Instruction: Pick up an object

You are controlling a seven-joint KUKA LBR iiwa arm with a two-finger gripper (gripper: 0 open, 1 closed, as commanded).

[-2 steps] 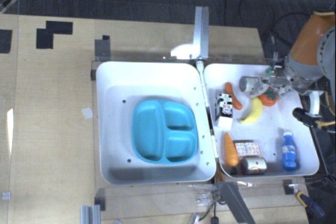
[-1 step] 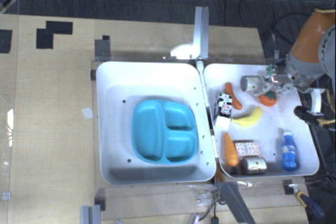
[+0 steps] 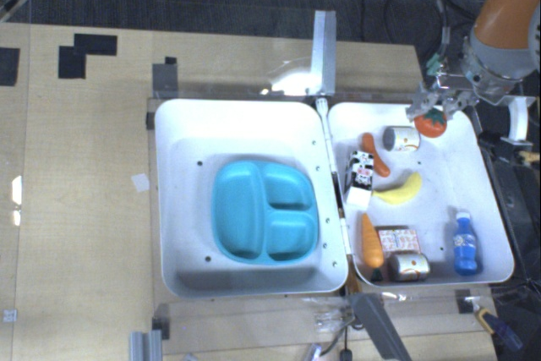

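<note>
My gripper (image 3: 436, 109) hangs over the back right corner of the right bin (image 3: 493, 207), under the grey wrist with its orange band. A small red-orange round fruit with a green top (image 3: 433, 123) sits between its fingers, and the gripper is shut on it. Lower in the same bin lie a silver can (image 3: 401, 139), a small carrot (image 3: 376, 155), a black-and-white carton (image 3: 361, 175), a banana (image 3: 401, 189), a larger carrot (image 3: 371, 241), a snack box (image 3: 398, 240), a second can (image 3: 409, 267) and a blue bottle (image 3: 464, 243).
The left bin (image 3: 182, 182) holds a blue divided plate (image 3: 266, 211). A metal post (image 3: 325, 46) stands behind the divider between the bins. Cables trail across the dark floor at the back.
</note>
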